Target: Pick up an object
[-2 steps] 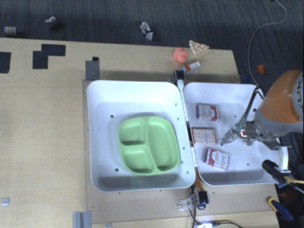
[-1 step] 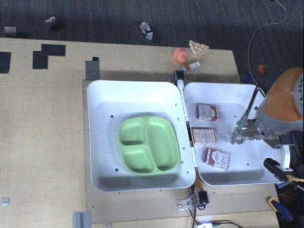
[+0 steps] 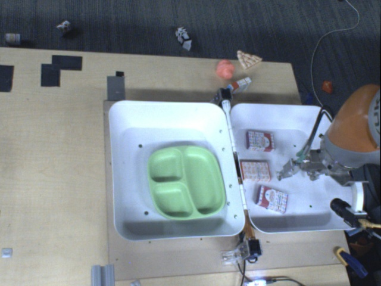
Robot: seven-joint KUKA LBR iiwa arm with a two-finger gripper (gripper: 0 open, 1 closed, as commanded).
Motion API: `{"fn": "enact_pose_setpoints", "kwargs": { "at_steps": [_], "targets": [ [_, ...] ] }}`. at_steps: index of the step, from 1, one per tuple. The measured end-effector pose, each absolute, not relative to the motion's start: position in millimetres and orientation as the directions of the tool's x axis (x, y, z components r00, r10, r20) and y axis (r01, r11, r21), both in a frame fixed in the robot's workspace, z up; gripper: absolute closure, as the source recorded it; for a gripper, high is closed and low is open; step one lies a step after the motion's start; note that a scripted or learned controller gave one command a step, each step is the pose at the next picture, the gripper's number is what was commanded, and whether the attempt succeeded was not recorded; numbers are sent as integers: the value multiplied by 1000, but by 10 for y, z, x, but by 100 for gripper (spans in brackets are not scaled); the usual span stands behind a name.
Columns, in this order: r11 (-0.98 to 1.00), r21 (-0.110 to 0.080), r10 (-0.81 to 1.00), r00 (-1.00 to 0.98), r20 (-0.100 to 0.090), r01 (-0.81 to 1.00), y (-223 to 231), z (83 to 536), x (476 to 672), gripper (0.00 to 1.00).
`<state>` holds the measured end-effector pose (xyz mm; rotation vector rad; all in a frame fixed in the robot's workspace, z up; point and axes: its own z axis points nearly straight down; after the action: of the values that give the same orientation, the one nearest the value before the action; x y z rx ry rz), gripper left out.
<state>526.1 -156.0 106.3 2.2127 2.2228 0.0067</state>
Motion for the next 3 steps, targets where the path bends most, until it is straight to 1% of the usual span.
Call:
{"fn": "enact_pose_setpoints", "kwargs": {
  "at_steps": [1,2,3],
  "targets": [
    [3,10,1000,-3,-3,1000,-986,872,4998,0],
    [4,17,1000,-4,-4,1000,-983,987,5021,100],
    [4,16,1000,-4,-3,1000,-982,985,5019,0]
  ]
}}
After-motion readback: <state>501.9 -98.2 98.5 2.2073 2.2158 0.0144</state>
